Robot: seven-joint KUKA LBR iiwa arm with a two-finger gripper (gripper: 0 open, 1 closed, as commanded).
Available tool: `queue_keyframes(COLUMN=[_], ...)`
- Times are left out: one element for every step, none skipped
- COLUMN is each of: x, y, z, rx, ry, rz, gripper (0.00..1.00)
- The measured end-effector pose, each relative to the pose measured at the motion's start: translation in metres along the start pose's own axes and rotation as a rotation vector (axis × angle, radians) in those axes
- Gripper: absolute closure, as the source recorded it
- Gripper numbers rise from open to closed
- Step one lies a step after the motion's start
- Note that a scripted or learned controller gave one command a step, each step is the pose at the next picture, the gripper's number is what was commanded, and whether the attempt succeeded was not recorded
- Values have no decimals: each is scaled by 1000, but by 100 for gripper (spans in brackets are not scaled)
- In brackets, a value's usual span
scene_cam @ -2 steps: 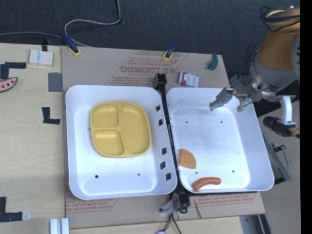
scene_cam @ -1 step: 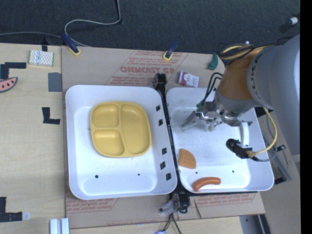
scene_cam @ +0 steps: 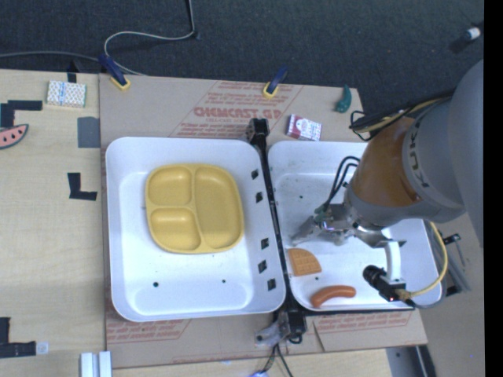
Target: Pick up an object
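Note:
In the right bin [scene_cam: 299,163] an orange waffle-like slice [scene_cam: 305,261] lies near the left wall. A reddish sausage [scene_cam: 332,294] rests by the front rim. My gripper [scene_cam: 313,228] hangs low over the bin's middle left, just behind the slice and apart from the sausage. The grey arm with its orange band [scene_cam: 385,175] reaches in from the right and covers much of the bin's right half. I see nothing held in the gripper.
The left bin [scene_cam: 126,210] holds a yellow divided plate [scene_cam: 194,208]. A small red and white packet [scene_cam: 302,127] lies on the cardboard behind the right bin. Black clips line the wall between the bins. Cables and a black fitting [scene_cam: 385,283] hang at the right bin's front right.

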State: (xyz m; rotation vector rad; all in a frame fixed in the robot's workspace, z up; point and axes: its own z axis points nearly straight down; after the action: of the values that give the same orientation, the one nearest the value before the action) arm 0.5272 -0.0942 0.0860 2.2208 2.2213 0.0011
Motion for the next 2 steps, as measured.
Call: queue_keyframes(x=[-1, 0], y=[1, 1], z=[-10, -19], rx=[-3, -2], ry=[-2, 0], rz=[0, 0], gripper=[100, 100])
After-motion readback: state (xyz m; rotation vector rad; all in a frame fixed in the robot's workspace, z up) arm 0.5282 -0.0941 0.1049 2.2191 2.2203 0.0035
